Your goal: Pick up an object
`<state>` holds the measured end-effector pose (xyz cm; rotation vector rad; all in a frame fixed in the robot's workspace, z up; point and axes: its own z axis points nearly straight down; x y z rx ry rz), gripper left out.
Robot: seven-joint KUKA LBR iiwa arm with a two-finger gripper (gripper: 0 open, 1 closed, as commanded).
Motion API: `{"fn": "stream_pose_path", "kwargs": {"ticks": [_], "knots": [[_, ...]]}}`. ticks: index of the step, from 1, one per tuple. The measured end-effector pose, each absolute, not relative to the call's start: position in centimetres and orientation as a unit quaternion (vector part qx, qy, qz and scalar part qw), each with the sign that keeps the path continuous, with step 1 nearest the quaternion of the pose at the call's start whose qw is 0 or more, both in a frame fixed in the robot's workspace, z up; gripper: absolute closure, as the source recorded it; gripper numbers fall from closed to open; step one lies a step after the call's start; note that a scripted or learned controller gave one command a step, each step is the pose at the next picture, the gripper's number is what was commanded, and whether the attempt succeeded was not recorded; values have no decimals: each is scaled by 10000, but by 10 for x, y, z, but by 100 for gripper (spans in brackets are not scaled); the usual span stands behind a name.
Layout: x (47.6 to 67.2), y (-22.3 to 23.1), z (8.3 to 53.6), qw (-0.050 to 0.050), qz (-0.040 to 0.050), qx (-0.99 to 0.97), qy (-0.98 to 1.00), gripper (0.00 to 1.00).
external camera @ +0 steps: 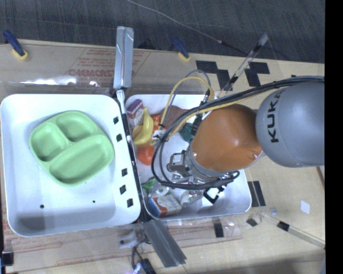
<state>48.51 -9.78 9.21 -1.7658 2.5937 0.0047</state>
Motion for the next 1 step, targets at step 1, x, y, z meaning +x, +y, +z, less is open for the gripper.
{"fn": "stream_pose_path", "kwargs": {"ticks": [1], "knots": [[522, -119, 92, 15, 0, -6304, 7763, 0]]}}
